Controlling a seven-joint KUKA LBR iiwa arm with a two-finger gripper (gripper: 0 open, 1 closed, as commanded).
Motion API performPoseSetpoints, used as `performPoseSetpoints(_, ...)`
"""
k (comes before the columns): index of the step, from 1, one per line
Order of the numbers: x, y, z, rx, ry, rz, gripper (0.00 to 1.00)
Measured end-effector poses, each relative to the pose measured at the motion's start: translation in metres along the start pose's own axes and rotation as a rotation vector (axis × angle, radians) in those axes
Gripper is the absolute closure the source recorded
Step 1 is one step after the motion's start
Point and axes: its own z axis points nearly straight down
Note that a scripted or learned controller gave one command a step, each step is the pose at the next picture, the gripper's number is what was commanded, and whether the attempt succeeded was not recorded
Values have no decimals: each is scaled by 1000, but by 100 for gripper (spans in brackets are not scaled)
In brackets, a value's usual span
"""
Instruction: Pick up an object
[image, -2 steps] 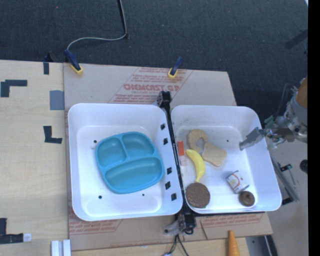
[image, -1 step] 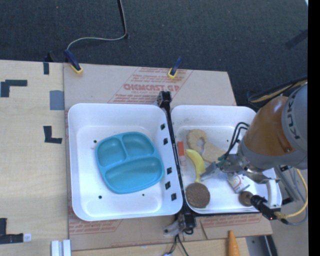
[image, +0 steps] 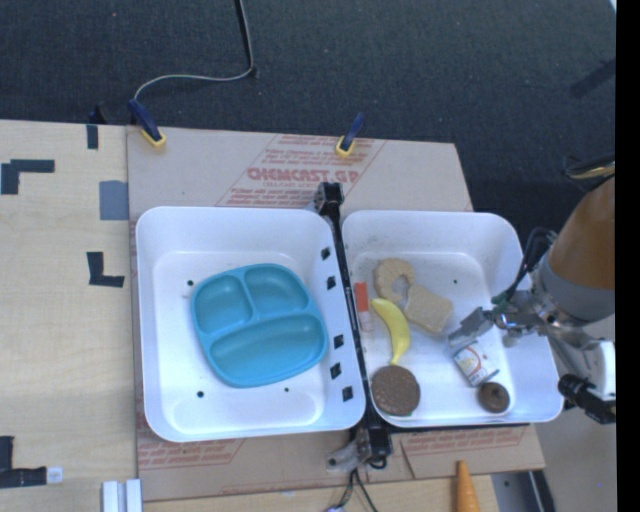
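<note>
Gripper (image: 478, 322) hovers low over the right bin (image: 500, 235), near its right wall; fingers' spread cannot be told. The small can (image: 473, 363) lies just nearward of it, long axis running far-left to near-right, banana (image: 392, 328) further left.

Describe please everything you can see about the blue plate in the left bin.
The blue plate is a light blue divided tray that looks like smooth plastic, with rounded corners. It has three compartments: two small ones on the far side and one long one on the near side, with nothing in them. It lies flat and right side up on the floor of the left bin, near the middle, turned slightly askew. It touches the bin floor and stands apart from the bin walls.
</note>
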Motion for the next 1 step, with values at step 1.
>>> performPoseSetpoints(1,57,100,83,-22,-9,-1,0)
